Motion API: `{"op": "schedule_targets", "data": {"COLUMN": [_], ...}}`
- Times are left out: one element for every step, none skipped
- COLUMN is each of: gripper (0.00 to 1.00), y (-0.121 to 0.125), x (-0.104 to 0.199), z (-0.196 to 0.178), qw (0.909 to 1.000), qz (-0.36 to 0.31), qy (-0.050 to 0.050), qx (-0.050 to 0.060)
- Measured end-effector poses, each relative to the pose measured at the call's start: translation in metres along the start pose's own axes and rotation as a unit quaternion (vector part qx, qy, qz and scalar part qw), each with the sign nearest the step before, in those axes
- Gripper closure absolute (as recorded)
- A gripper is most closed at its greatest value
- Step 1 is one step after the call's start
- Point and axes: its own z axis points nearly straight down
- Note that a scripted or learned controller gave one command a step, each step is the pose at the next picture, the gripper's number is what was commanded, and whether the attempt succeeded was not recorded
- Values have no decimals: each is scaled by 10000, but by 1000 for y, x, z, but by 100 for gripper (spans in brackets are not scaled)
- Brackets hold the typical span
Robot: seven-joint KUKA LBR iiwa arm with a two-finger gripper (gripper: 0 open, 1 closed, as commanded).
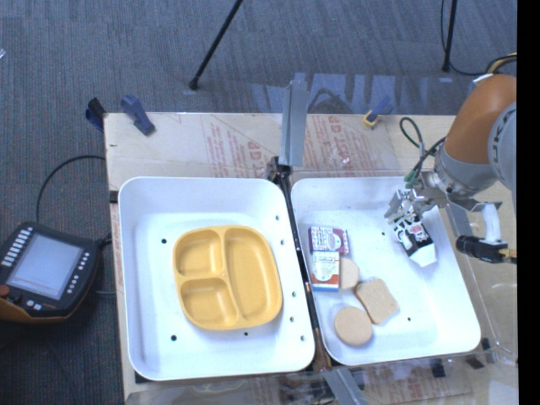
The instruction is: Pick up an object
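My gripper (407,213) is low over the upper right part of the right bin (439,327). A small black-and-white carton (418,240) is right under it, touching or almost touching its tip. Whether the carton is gripped is unclear. Further left in the same bin lie a red-and-white box (328,240) and a small pale packet (324,271). Toward the bin's front are a tan bread slice (376,300), a round biscuit (353,326) and a smaller tan piece (348,272).
A yellow divided plate (226,275) lies in the left bin (143,209). A metal post (293,129) rises behind the wall between the bins. A teach pendant (40,270) rests on the floor at the left. Blue clamps (135,113) sit on the bench's far edge.
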Motion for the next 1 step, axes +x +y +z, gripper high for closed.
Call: {"op": "schedule_targets", "data": {"gripper": [100], "y": [3], "x": [21], "z": [-96], "qw": [10000], "qz": [-73], "qy": [-10], "qx": [-41]}}
